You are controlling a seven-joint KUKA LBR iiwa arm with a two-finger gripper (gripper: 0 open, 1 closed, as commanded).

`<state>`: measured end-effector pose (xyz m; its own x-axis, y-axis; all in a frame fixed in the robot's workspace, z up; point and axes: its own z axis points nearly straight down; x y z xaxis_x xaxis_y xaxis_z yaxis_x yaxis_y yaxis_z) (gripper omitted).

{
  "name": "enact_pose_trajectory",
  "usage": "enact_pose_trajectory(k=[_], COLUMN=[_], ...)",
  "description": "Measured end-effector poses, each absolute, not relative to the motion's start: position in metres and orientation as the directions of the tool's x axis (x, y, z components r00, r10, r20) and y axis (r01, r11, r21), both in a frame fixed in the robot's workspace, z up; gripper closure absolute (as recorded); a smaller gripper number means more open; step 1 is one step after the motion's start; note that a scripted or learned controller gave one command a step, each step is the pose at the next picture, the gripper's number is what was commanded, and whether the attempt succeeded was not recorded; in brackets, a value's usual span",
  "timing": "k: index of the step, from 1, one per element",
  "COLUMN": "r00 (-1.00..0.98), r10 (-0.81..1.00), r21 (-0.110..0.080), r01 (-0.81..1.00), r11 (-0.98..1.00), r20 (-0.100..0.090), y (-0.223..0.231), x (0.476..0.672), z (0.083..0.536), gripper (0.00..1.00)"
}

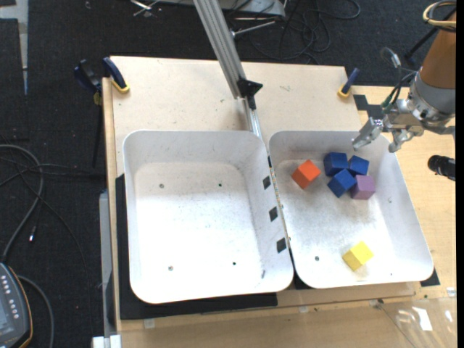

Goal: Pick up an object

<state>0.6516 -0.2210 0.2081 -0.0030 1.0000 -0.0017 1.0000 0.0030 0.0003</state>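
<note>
White bins are sitting side by side on the bench; the right bin [406, 216] is holding all the blocks. The gripper [382, 138] is hovering above that bin's upper right rim, fingers spread apart and gripping nothing. Three blue blocks [341, 172] are clustering just below it, with a purple block [364, 187] touching their right side. An orange block [307, 172] is lying just left of them. A yellow block [357, 256] is resting well apart, near the front wall.
</note>
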Motion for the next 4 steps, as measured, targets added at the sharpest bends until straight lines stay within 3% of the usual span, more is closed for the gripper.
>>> enact_pose_trajectory(k=[1, 2, 3, 4], r00=[-0.001, -0.004, 0.000, 0.002], r10=[1.000, 1.000, 1.000, 1.000], r21=[0.017, 0.023, 0.016, 0.000], r01=[1.000, 1.000, 1.000, 1.000], r11=[0.001, 0.004, 0.000, -0.002], r20=[-0.006, -0.010, -0.007, -0.001], y=[-0.197, -0.195, -0.184, -0.183], x=[0.650, 0.635, 0.607, 0.603], z=[0.124, 0.117, 0.102, 0.106], gripper=[0.00, 0.00, 0.00, 1.00])
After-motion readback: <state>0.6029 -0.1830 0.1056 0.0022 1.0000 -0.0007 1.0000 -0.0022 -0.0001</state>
